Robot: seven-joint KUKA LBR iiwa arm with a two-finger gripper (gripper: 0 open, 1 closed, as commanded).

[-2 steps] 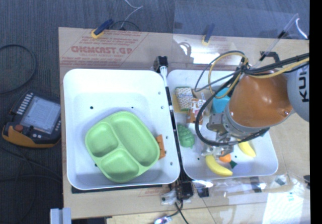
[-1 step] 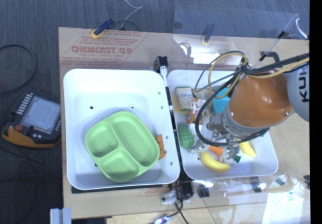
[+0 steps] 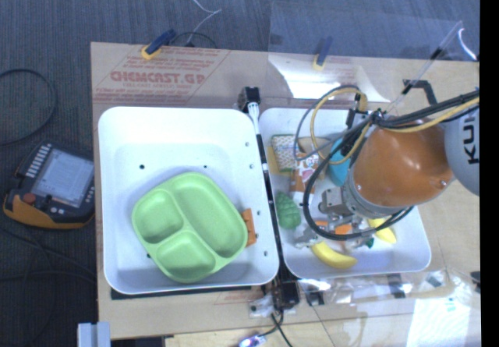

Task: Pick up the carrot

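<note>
We look down on a brown bench standing on a dark grey carpet. Two white bins sit side by side on it. The left bin (image 3: 117, 143) holds a green plate (image 3: 189, 226) with three parts. The right bin (image 3: 413, 256) sits under the big arm (image 3: 401, 166), which comes in from the right of the frame.

A small orange thing (image 3: 248, 226) lies in the left bin, touching the right edge of the green plate, close to the wall between the two bins. We think this is the carrot, but it is small and partly tucked under the plate, so we are not sure.

The gripper (image 3: 341, 225) hangs low in the right bin, just above a yellow banana (image 3: 334, 255) and beside a green toy (image 3: 288, 211). Wires and the arm's round orange part cover it, so we cannot tell if it is gripping anything. There is a bit of orange right by its tip, and we cannot say what that is.

We think the job is hardly begun. Nothing is lifted that we can see. If the carrot is the orange thing by the plate, the arm is over the wrong bin. It needs to cross to the left, come down on the carrot, grab it and lift it.
</note>
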